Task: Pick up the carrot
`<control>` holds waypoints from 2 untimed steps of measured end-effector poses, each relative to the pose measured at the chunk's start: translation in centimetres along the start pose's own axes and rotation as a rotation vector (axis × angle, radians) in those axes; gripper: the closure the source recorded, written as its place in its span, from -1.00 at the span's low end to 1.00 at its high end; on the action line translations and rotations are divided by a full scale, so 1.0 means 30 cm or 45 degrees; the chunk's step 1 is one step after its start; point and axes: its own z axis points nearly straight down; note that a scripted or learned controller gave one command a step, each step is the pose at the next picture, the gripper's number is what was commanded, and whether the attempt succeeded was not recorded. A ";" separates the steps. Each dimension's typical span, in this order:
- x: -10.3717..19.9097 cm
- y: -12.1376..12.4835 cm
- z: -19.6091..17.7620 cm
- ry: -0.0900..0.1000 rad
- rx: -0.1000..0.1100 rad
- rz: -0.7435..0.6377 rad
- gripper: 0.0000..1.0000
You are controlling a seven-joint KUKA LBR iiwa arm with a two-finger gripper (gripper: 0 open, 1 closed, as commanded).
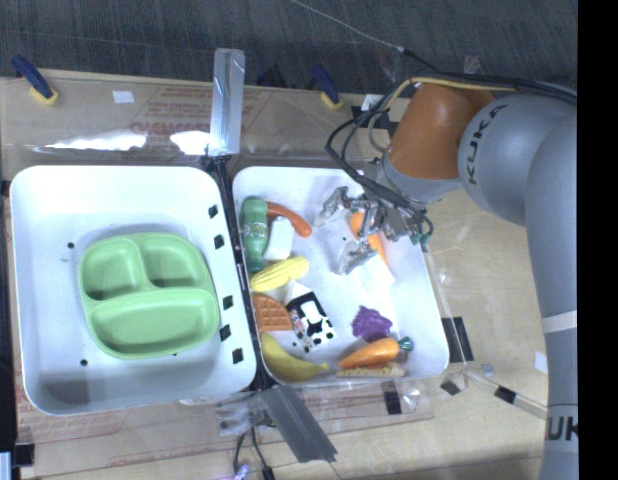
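**Over the right bin, an orange piece between my fingers**

I reach in from the right, my grey arm (519, 168) bending down over the right bin (429, 313), the orange band sitting just above my wrist. My pincer (357, 230) hangs over the upper part of that bin, near its far right corner. My two metal fingers (336, 204) stand spread, one toward the bin's back wall and one lower down, and a small orange piece (369, 236) lies in the gap between them. I cannot tell whether they actually press on it or just straddle it.

The carrot (371, 352) with its green tip lies on the bin floor near the front right corner, well apart from my pincer. Just behind it sits a purple grape cluster (370, 322).

Along the left side of the same bin are a green bottle (253, 223), an orange-red chili shape (290, 218) beside it, a yellow corn cob (279, 272) and a waffle-like piece (271, 314). A black-and-white cow-patterned block (309, 322) sits near the middle, and a banana (289, 363) lies along the front wall.

The left bin (39, 218) bears a green divided plate (147, 293).
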 end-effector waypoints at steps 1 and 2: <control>-0.012 0.002 -0.050 -0.011 0.005 -0.007 1.00; 0.129 0.004 -0.007 -0.002 0.000 -0.387 1.00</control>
